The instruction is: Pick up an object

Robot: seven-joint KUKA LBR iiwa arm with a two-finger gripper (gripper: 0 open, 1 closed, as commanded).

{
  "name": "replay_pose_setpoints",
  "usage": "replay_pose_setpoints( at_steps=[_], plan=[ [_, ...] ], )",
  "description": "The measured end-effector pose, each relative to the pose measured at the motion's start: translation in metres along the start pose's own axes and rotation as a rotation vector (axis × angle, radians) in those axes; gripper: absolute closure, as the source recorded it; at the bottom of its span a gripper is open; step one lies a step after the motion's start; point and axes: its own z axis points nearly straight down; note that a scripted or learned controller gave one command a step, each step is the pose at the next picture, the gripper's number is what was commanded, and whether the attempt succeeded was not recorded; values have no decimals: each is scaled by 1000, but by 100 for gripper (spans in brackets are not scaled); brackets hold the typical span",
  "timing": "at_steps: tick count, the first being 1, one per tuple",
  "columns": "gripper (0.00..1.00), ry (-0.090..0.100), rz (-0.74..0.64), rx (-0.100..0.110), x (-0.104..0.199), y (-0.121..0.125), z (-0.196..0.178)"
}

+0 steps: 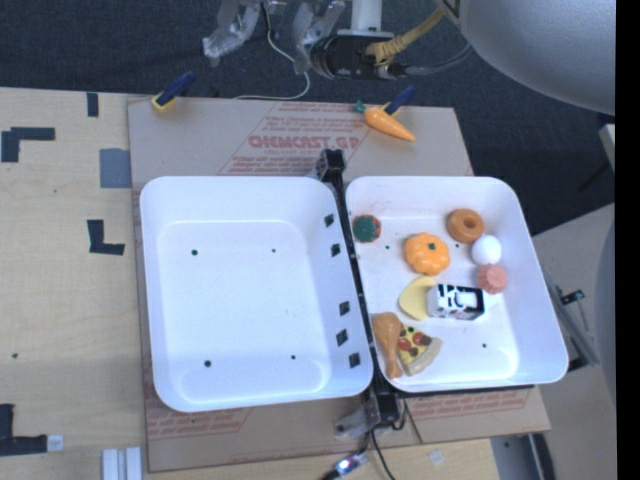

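**Inspector:** Step in hand?

**Assistant:** By my judgement the approach has not begun. The gripper (268, 26) hangs at the top of the view, above the dark floor beyond the bench (60, 268). Whether the jaws are released or clenched I cannot tell, and I see nothing between them.

**Inspector:** The objects?

**Assistant:** All in the right bin (520, 218): an orange pumpkin (427, 253), doughnut (465, 225), white ball (487, 250), pizza slice (412, 348) and a black-and-white piece (458, 301), clustered near together. All lie well apart from the jaws.

**Inspector:** Next move?

**Assistant:** Probably travel over the right bin, select one item, perhaps the pumpkin, and descend.
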Motion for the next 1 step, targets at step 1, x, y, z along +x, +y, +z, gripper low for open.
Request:
replay_pose_setpoints(
  at_steps=[1],
  plan=[
    [100, -1, -3, 1, 1, 0, -10]
  ],
)
